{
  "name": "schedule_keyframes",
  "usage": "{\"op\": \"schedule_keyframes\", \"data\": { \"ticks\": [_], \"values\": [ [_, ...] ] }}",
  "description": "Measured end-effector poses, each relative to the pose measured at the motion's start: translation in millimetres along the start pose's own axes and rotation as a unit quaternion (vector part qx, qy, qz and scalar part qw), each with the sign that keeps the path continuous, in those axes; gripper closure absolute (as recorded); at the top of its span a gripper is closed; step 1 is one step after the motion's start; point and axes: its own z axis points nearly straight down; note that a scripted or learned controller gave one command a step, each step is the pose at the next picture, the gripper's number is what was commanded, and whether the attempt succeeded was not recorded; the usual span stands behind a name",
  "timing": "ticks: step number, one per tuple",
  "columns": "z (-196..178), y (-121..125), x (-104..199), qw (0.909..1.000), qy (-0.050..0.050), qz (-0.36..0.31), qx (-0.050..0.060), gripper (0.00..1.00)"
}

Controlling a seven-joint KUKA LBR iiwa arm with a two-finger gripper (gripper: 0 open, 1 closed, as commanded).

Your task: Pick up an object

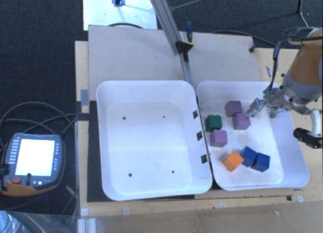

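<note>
Here the gripper (260, 106) hangs at three o'clock over the right bin (298, 176), fingers spread, grasping nothing — the arm (305, 70) is cut off at the edge. Purple block (240, 121) lies just beside it, at seven o'clock.

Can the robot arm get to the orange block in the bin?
Probably yes. The orange block lies near the front of the right bin, touching a blue block on one side, with nothing on top of it. The end effector hangs over the same bin, near the purple blocks.
</note>
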Motion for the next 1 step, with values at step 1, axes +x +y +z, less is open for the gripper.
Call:
{"op": "schedule_keyframes", "data": {
  "ticks": [1],
  "values": [
    [30.0, 5.3, -1.6, 1.0, -0.003, 0.0, -0.01, 0.0]
  ]
}}
